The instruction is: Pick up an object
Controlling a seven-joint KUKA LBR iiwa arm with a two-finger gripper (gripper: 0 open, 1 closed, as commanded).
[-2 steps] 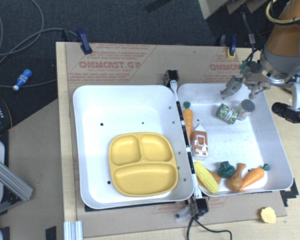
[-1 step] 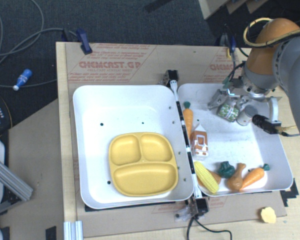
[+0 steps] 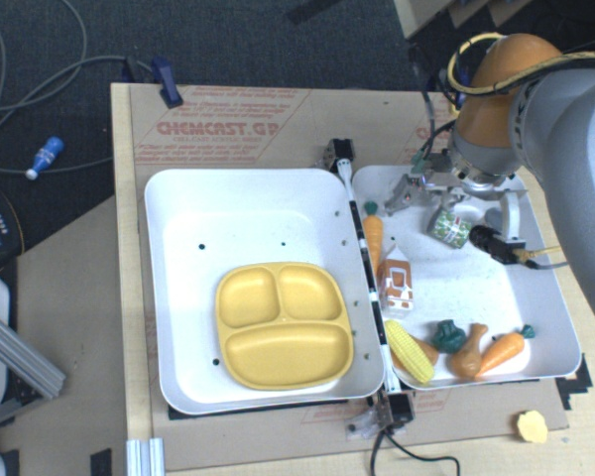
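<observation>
Floor: dark carpet [image 3: 228, 18] surrounds the bench [image 3: 278, 117]; a blue bottle [image 3: 48, 153] lies on it, well off the bench's left edge.
Left bin: the left bin [image 3: 238, 216] carries a yellow divided plate [image 3: 283, 325] toward its near edge.
Right bin: in the right bin [image 3: 476, 286], a carrot [image 3: 374, 234] and a small carton [image 3: 396, 284] sit along the left edge. A corn cob [image 3: 409, 350], a green toy [image 3: 448, 337] and a second carrot [image 3: 504, 347] line the near edge.
Task thing: a small green-and-white can [image 3: 449, 228] sits toward the right bin's far edge, apart from the other toys. It looks tilted; whether it rests on the bin floor cannot be told.
End effector: the end effector [image 3: 441, 204] hangs over the far part of the right bin, just above the can. Whether it is open or closed cannot be told, and nothing shows the can held.
Step, as judged: lining up on the can, with the grasp not yet secured.
Risk, roll: a rounded, tilted can may squirt sideways if pressed off-centre.
Risk, wall: the can is near the far edge, so a low descent could strike the bin wall.
Risk, miss: a closure slightly to one side would trap only air and leave the can behind.
</observation>
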